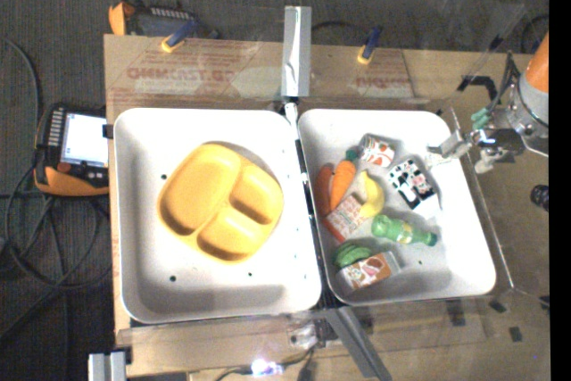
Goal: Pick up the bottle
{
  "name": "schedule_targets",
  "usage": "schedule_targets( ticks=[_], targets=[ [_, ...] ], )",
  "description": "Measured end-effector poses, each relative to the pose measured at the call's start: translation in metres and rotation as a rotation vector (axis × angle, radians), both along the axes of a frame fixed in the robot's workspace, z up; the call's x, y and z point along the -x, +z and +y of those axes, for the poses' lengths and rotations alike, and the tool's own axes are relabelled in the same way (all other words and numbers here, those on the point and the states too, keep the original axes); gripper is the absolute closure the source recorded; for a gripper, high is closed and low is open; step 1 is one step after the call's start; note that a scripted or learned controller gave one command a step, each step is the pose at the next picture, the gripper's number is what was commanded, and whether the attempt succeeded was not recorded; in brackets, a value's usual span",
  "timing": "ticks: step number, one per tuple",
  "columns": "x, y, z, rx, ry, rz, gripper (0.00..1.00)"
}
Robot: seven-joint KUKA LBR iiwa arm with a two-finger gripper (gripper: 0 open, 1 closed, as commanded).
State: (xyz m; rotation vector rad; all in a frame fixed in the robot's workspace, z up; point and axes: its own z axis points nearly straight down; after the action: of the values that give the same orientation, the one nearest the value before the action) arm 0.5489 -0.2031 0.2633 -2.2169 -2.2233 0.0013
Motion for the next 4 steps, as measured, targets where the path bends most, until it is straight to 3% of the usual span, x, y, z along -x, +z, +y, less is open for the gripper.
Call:
schedule_targets(
  ticks=[1,2,3,4],
  targets=[
    [0.047,-0.162,0.002,-0.001,-0.155,0.001,0.0],
    [0.01,-0.125,-0.016,0.0,-0.134,0.001,0.0],
    [0.061,-0.173,0.009,0.007,0.018,-0.016,0.0],
    [0.056,-0.172,-0.006,-0.018,-0.093,-0.012,0.0]
  ],
)
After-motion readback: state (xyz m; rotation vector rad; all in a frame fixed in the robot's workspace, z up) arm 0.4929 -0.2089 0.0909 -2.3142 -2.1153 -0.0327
